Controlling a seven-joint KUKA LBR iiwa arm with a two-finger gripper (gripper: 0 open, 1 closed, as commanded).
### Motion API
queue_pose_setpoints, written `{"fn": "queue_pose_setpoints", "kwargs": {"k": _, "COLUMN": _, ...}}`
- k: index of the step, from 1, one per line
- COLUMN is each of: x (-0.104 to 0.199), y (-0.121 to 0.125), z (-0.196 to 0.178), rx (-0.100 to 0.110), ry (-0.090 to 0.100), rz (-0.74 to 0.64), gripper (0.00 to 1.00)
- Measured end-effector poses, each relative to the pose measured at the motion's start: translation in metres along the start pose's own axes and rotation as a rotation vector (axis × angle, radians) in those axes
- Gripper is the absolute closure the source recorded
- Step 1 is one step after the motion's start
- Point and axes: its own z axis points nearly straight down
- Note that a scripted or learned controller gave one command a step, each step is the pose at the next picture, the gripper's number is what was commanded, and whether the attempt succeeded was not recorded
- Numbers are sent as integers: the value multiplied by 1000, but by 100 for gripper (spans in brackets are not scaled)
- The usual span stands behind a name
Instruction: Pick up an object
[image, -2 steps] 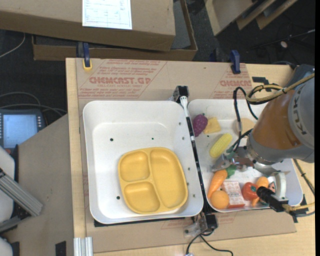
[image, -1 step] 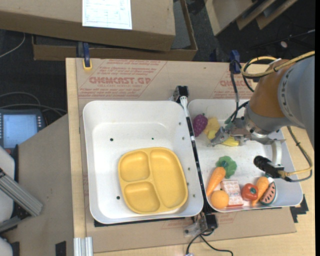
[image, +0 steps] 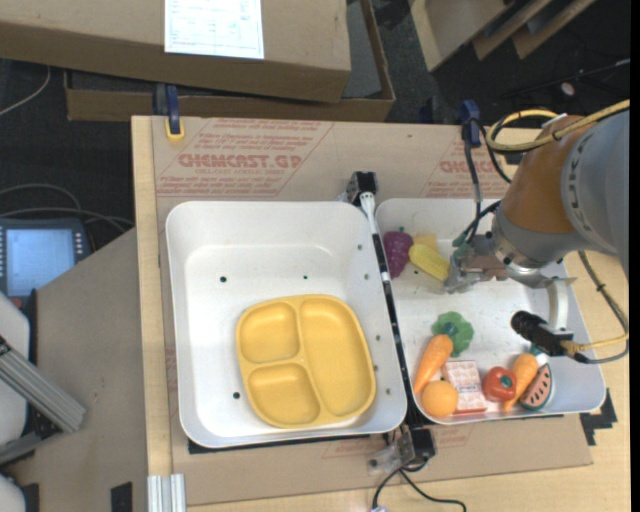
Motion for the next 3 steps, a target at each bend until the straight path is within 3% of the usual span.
{"fn": "queue_pose_setpoints", "kwargs": {"k": 1, "x": 0, "y": 0, "z": 0, "rx": 1, "ry": 0, "rz": 0, "gripper": 0}}
{"fn": "queue_pose_setpoints", "kwargs": {"k": 2, "x": 25, "y": -67, "z": 4, "rx": 11, "ry": 5, "rz": 3, "gripper": 0}}
{"fn": "queue_pose_setpoints", "kwargs": {"k": 3, "x": 20, "y": -83, "z": 11, "rx": 8, "ry": 3, "rz": 3, "gripper": 0}}
